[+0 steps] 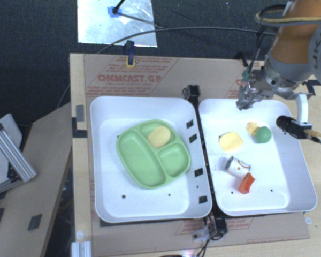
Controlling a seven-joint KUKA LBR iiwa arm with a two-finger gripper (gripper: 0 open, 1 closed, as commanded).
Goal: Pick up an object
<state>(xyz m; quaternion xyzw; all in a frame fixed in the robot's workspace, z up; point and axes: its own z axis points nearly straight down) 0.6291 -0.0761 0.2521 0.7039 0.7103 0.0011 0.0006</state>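
Over the far edge of the right shallow white bin [289,197], the grey two-finger gripper [245,101] hangs above scattered small objects, its grip impossible to tell.

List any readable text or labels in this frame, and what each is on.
"CHEMCAST GP": red print on the brown board under the bins, above the left bin.
More red print on the same board near the arm and along the bottom edge: too blurred to read.
Small can in the right bin: any label is too small to read.
Nothing else bears readable text.
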